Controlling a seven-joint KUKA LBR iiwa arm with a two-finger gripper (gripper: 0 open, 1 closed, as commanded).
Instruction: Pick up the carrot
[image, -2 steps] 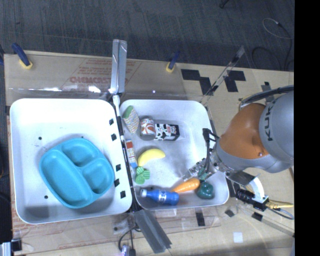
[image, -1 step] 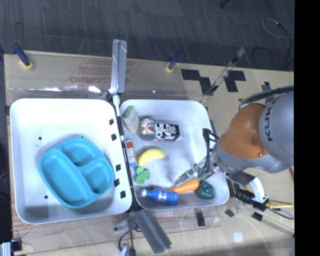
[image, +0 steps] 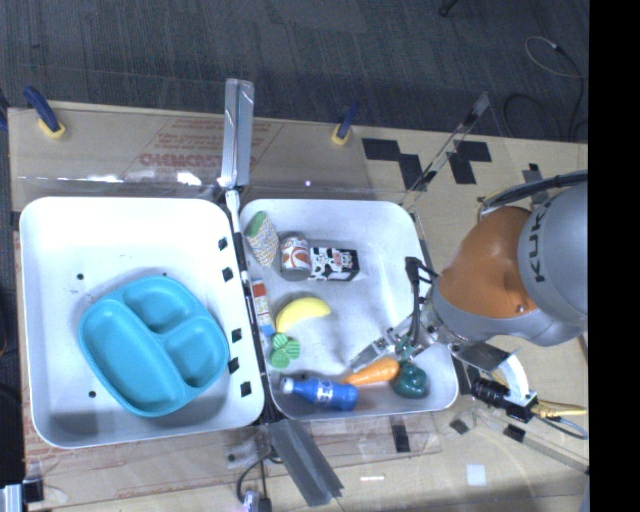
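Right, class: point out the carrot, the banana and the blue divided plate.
carrot (image: 372, 374): camera view, middle of its orange body.
banana (image: 302, 312): camera view, middle of its yellow curve.
blue divided plate (image: 103, 350): camera view, its left rim.

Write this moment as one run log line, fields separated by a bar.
phase: approach | pincer low in right bin | carrot lying by blue bottle, not lifted

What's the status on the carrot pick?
Pincer low in right bin, beside carrot's tip. Carrot lying flat, not held. Blue bottle and dark green piece crowd it.
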